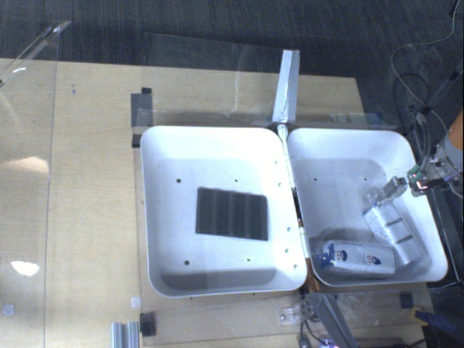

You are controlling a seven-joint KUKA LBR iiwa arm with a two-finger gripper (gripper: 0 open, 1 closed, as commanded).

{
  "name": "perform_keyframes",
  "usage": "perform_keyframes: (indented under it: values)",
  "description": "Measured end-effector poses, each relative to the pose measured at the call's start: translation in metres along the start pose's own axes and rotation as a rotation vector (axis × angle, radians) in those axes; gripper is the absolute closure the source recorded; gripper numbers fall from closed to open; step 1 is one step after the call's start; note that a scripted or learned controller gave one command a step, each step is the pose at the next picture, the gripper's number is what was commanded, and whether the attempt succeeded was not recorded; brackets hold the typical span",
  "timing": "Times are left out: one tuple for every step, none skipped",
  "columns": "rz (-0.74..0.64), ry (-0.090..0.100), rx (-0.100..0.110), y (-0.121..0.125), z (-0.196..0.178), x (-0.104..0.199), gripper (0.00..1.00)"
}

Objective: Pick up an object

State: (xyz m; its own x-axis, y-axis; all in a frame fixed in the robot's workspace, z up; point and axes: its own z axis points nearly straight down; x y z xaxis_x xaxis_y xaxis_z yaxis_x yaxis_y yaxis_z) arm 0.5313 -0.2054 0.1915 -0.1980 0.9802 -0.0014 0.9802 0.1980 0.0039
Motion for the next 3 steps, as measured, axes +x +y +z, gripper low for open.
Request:
perform_keyframes:
  values:
    - [-0.06, -0.001, -0.003, 0.009, 0.095, -0.002, 0.0]
    - [0.022, -0.002, -0.005, 0.069, 0.104, -0.013, 0.0]
    - [0.016, -0.004, -0.012, 0.072, 0.091, -0.012, 1.0]
